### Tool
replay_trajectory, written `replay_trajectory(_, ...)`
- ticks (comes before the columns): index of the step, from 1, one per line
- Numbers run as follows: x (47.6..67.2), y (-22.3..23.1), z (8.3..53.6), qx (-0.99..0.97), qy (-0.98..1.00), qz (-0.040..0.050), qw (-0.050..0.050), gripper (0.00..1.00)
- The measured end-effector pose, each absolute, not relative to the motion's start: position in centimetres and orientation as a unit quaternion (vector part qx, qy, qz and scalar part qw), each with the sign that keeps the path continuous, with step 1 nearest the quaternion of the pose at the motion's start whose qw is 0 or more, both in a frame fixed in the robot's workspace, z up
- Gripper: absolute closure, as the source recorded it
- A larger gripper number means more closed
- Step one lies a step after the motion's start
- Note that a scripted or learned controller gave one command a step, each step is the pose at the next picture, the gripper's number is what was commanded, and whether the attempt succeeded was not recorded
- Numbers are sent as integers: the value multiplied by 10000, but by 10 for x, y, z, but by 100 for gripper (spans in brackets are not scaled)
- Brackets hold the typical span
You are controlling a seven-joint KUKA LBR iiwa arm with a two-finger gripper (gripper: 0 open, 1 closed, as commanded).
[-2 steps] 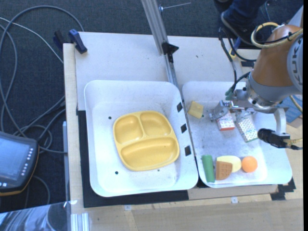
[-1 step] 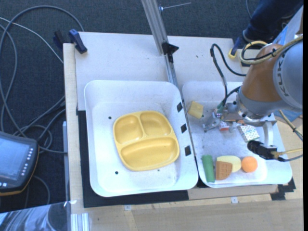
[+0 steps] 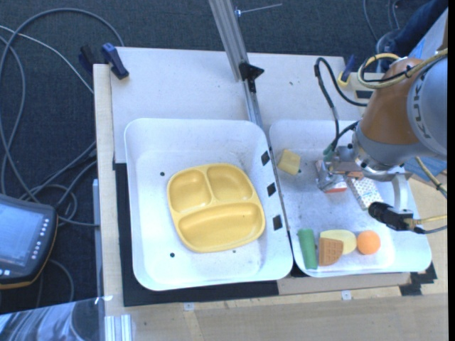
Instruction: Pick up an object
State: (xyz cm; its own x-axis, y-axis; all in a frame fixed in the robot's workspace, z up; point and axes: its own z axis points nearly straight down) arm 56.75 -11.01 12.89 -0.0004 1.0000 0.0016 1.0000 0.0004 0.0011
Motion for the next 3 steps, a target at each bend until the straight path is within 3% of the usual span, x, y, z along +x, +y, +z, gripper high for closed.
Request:
replay_trajectory(2, 575, -121, 226, -7067, -7075, -17, -26, 100)
replay_trajectory(3, 576, -121, 247, -7066, -7076, -12, -16, 100)
